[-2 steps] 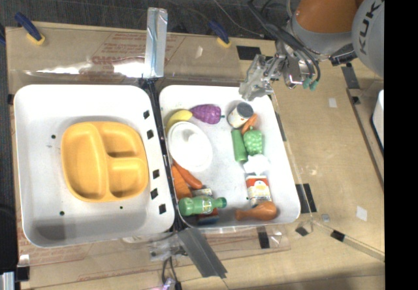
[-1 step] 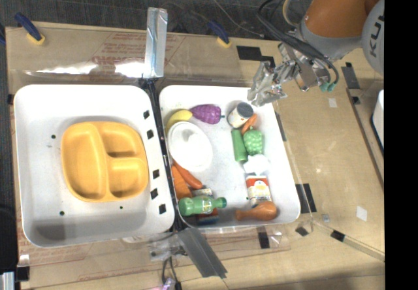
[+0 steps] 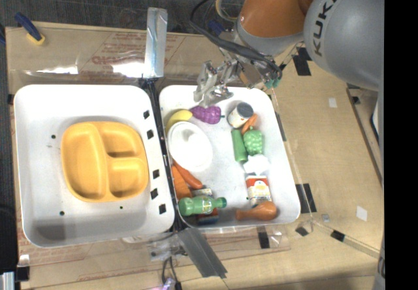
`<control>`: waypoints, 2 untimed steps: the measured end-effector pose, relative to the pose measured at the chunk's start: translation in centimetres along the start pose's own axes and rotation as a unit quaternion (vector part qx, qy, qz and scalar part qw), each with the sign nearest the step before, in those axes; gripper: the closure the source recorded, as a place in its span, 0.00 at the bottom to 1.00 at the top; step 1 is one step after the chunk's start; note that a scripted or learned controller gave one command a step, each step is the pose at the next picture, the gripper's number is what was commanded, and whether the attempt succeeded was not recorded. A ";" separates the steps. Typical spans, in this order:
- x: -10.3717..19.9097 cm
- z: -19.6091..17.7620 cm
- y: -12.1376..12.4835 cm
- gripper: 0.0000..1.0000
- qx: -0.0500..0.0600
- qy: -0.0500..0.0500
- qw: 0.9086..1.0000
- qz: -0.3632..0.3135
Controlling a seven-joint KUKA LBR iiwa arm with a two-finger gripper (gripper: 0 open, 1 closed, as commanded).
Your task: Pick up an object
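Yellow divided tray (image 3: 104, 158), one; green bottles (image 3: 202, 204), two.

a robot lab bench — taped cardboard (image 3: 339, 151), two white bins (image 3: 32, 151), loose cables (image 3: 209, 14)

yellow tray (image 3: 104, 158); purple grapes (image 3: 208, 113), green bottle (image 3: 201, 204); white bins (image 3: 29, 171)
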State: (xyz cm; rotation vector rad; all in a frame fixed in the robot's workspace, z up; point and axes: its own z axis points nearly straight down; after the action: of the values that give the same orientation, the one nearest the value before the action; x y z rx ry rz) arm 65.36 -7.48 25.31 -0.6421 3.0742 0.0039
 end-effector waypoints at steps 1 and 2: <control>8.4 0.6 7.8 1.00 0.001 0.000 0.997 0.079; 8.2 -0.5 7.8 1.00 0.002 -0.002 0.997 0.076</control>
State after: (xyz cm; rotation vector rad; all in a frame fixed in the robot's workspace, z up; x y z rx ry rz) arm 54.69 -3.60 25.79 -0.4055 3.1100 -0.0016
